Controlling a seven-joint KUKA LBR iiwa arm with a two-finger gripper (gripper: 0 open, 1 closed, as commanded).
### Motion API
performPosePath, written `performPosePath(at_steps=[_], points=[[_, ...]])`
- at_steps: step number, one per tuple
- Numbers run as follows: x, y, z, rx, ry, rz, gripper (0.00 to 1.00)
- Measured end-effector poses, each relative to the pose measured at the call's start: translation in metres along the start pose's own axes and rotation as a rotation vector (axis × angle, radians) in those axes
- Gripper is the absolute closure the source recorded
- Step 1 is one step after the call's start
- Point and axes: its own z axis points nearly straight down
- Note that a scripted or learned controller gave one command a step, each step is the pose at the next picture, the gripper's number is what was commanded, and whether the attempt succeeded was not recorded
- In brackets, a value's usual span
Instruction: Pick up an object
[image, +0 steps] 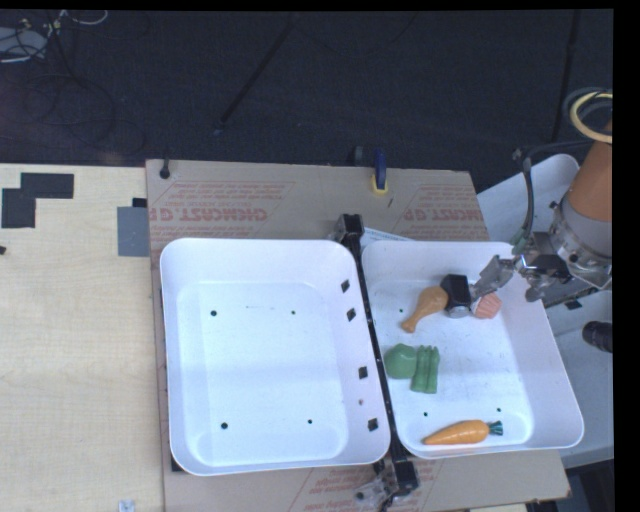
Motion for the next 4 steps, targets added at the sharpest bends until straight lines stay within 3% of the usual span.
performPosePath(at_steps=[1,2,3,4], points=[[-0.001,-0.062,-0.232,-0.017,-0.005,-0.001,0.00],[0.000,-0.060,-0.232,0.002,-0.001,-0.005,1.00],[0.076,-0.046,-0.202,0.003,0.003,-0.008,1.00],[0.107,-0.097,-0.177,0.005,0.002,-0.003,1.00]])
